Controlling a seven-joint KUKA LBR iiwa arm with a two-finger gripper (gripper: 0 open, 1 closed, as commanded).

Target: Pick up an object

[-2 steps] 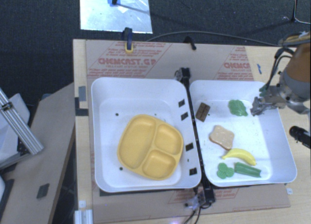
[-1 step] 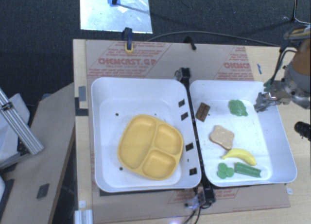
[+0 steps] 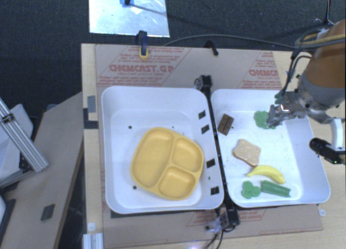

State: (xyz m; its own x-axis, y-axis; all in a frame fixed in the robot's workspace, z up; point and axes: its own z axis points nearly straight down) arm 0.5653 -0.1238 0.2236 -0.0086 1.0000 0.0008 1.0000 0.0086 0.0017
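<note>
Pincer: the pincer (image 3: 277, 114) is low over the back of the right bin, at the right edge of a light green piece; whether it is spread or pressed together I cannot tell.
Arm: the arm (image 3: 324, 75) comes in from the right, grey below an orange band.
Green piece: the green piece (image 3: 262, 119) lies on the floor of the right bin near its back wall, just beside the pincer's tip; contact cannot be judged.
Right bin: the right bin (image 3: 319, 186) also holds a brown block (image 3: 225, 124) at its left wall, a toast slice (image 3: 246, 152) near the middle, a banana (image 3: 266, 173) in front of the toast, and a broccoli (image 3: 250, 189) touching a dark green pod (image 3: 275, 189) at the front.
Left bin: the left bin (image 3: 124, 107) holds a yellow tray (image 3: 167, 162) with three compartments, lying flat and turned at an angle.
Writing: the brown sheet (image 3: 162, 64) under the bins bears red print, "CHEMCAST GP" readable at the back left; a similar mark at the back right is too blurred to read.
Clamp: a blue and yellow clamp (image 3: 142, 44) grips the sheet's back edge.
Desk: the desk (image 3: 86, 69) shows as a pale rim around the sheet.
</note>
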